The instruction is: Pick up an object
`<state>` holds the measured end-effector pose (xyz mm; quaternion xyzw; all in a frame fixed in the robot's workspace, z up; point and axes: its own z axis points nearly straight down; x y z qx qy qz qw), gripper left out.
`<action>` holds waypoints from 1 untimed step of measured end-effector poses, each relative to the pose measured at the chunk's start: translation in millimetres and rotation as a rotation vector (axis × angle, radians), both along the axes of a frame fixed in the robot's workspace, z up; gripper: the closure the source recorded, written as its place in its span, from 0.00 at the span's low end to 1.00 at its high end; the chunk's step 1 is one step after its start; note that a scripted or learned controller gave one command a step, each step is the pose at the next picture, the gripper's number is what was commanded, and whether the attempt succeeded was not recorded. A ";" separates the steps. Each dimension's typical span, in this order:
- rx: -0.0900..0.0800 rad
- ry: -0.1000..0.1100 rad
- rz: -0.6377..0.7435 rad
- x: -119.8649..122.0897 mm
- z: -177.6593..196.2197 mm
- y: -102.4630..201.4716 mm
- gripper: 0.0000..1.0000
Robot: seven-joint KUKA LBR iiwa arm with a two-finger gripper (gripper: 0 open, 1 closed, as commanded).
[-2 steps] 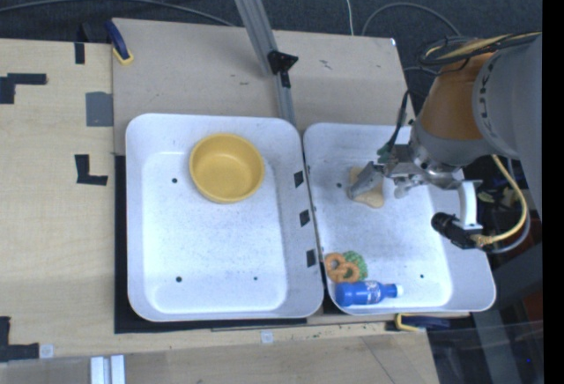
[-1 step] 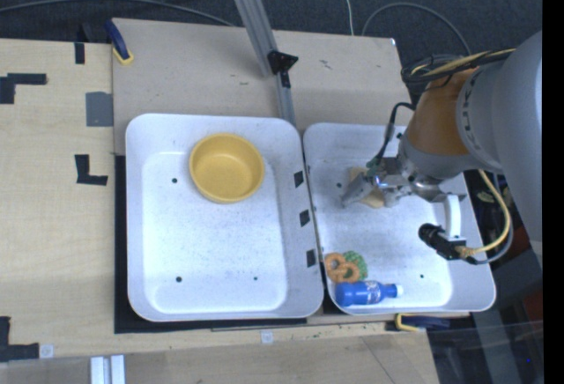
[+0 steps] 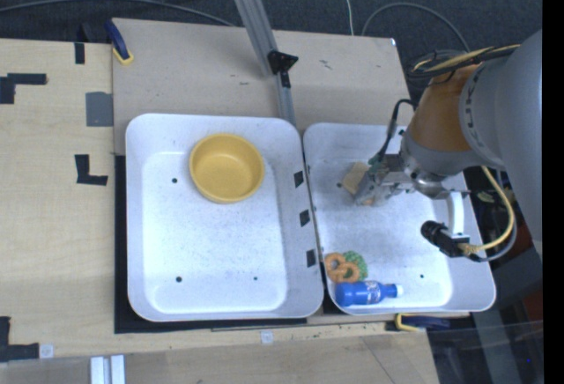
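Yellow bowl (image 3: 227,166) ×1 | blue bottle (image 3: 365,293) ×1 | claw (image 3: 370,191) grip unclear

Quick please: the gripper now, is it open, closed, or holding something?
Gripper: in the right bin, right by a tan block; open, closed or holding cannot be told.

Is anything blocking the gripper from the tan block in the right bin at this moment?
Nothing visible does. The gripper is already down at the tan block in the right bin, with bare bin floor around them. The blue bottle and the orange and green toy lie apart, at the bin's near edge.
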<state>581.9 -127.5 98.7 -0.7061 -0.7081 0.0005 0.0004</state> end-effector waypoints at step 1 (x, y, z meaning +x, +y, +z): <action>0.000 -0.003 -0.002 -6.0 44.5 -0.9 1.00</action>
